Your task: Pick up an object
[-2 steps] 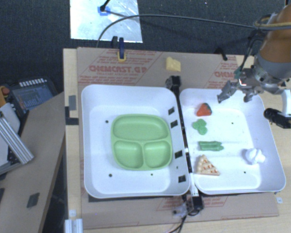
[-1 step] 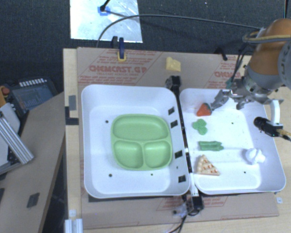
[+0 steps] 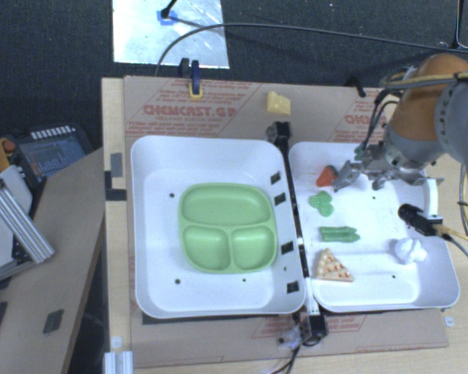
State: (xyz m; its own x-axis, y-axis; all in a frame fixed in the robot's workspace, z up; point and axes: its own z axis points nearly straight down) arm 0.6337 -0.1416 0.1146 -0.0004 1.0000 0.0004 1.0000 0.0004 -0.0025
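Over the right bin [image 3: 433,287], hand [image 3: 359,176] hangs low beside red piece [image 3: 325,177], finger state unclear; broccoli [image 3: 321,202], green beans [image 3: 339,234], pizza slice [image 3: 332,266] nearby.

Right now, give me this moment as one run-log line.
gripper: low in right bin, beside red piece | grasp: none seen | right bin: green pieces, pizza slice | left bin: green tray

A robotics lab: a grey and orange robot arm [image 3: 441,111] reaches over two white bins [image 3: 152,232] on a cardboard-covered bench [image 3: 218,107], with loose cables [image 3: 296,29] and an electronic control unit [image 3: 51,154] alongside.
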